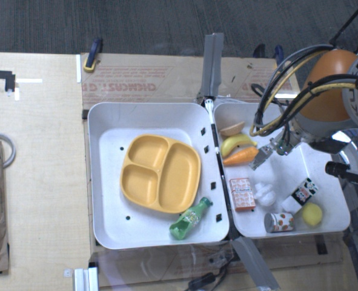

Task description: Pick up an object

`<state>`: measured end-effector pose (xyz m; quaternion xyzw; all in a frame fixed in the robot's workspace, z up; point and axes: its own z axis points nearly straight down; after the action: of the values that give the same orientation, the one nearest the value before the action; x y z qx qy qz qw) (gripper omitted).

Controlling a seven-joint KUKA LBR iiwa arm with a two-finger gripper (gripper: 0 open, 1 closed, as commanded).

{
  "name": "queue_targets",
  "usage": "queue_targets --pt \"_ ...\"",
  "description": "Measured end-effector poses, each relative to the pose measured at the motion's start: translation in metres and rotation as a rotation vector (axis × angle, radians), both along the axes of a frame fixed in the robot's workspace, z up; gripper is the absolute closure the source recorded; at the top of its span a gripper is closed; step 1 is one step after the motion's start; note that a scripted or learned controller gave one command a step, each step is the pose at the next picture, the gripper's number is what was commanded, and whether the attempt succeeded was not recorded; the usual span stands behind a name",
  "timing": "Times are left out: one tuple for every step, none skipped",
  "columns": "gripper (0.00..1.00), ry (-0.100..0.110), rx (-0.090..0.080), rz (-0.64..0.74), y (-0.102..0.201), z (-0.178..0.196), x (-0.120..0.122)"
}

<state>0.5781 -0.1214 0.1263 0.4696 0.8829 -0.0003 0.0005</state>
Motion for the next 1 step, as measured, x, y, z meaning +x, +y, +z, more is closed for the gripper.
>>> queue_targets --pt "0.00 0.001 0.000 -0.213 0.0408 0.0644 -0.0141"
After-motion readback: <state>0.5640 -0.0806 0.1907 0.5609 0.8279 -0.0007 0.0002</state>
